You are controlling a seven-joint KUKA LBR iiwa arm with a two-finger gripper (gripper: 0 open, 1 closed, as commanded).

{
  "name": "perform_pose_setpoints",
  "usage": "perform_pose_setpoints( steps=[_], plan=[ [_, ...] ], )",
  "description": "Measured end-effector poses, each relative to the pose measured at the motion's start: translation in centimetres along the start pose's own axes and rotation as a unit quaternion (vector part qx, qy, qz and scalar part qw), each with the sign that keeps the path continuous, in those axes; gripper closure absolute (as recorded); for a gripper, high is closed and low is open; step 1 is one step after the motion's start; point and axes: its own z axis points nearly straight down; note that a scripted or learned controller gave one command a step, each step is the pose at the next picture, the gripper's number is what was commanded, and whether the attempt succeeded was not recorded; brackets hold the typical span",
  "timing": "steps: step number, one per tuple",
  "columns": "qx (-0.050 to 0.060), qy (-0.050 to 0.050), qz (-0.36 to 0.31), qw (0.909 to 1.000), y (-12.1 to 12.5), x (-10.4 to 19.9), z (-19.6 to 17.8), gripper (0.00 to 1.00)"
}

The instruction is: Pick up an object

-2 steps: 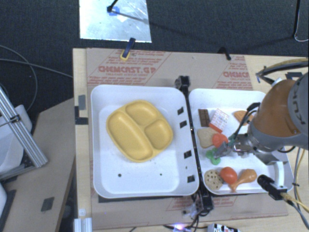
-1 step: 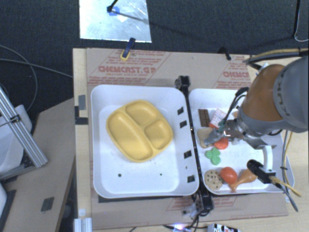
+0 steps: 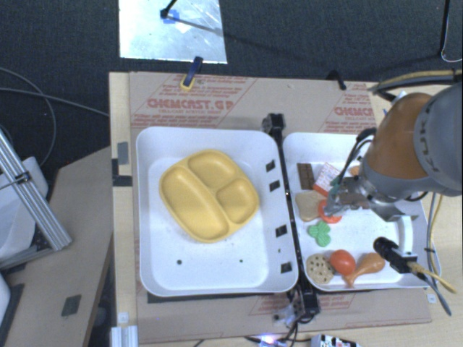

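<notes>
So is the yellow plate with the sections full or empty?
Empty. The yellow plate lies flat in the left bin, and all three sections show bare yellow. The toy food sits in the right bin.

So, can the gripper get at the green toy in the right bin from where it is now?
Probably yes. The gripper hangs just above the green toy, on its far side, and nothing lies over the toy. The red piece and the tan piece lie close by, so the fingers could catch them.
</notes>
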Motion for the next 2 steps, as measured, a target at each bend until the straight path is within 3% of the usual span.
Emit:
perform_pose_setpoints(
  steps=[2],
  plan=[
    [-0.002,0.0,-0.002,1.0,0.2,0.0,-2.1,1.0]
  ],
)
